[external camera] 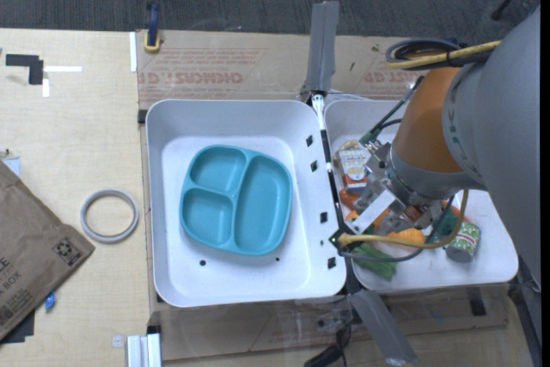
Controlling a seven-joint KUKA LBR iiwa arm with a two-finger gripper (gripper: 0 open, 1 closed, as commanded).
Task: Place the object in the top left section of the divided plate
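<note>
The blue divided plate [235, 200] lies in the left bin [163, 185]. It has two small sections on its left and one long section on its right, and nothing lies in any of them. My gripper [376, 209] is down in the right bin [494, 266], low among a heap of small objects, with the grey and orange arm covering most of it from above. Beside the gripper I see a small orange and white carton [352, 163], an orange piece [406, 235] and a green piece [375, 264]. No object can be seen held.
A green and white can [464, 241] lies at the right bin's lower right. A yellow cable [430, 56] runs along the arm. Outside the bins, a roll of tape [109, 214] and a brown cardboard box [30, 249] rest on the bench to the left.
</note>
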